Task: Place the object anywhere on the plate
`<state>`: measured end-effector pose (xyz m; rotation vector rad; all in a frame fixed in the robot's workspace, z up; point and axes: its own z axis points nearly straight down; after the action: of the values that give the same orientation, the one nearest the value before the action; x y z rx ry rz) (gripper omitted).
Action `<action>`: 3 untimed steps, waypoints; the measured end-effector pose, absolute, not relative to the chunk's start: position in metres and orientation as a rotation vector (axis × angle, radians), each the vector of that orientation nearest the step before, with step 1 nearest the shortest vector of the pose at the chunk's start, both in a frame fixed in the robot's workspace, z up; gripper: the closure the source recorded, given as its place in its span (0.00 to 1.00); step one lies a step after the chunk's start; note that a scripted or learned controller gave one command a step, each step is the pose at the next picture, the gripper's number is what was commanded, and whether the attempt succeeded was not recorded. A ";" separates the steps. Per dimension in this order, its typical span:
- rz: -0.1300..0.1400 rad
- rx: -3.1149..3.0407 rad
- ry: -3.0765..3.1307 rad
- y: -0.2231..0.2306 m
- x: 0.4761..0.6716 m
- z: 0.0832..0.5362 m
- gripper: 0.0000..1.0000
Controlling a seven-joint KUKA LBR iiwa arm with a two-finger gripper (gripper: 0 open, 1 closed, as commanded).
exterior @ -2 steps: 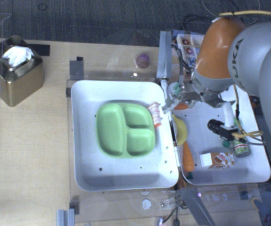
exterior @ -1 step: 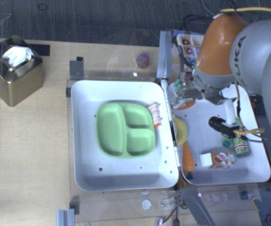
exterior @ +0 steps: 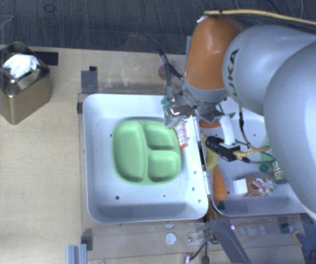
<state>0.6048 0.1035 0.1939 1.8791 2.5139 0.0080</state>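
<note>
The bench is viewed from one fixed camera above, angled downward (fairly near), with both bins taken in around the end effector.

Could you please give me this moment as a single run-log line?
gripper: above plate's right edge, small packet hanging below it | green divided plate: in left bin, nothing on it | carrot: right bin

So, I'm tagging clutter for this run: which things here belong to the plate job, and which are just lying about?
Job in hand:
green plate
gripper
red-and-white item at the plate's right edge, probably the object

Lying about:
carrot
brown packet
brass box, outside the bins
</note>
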 end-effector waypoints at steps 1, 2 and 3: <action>0.008 1.879 2.513 0.103 0.605 0.194 0.00; 0.016 1.870 2.515 0.104 0.606 0.206 1.00; 0.016 1.870 2.515 0.104 0.606 0.206 0.00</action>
<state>0.6064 0.1044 0.2056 1.8700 2.5152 0.0156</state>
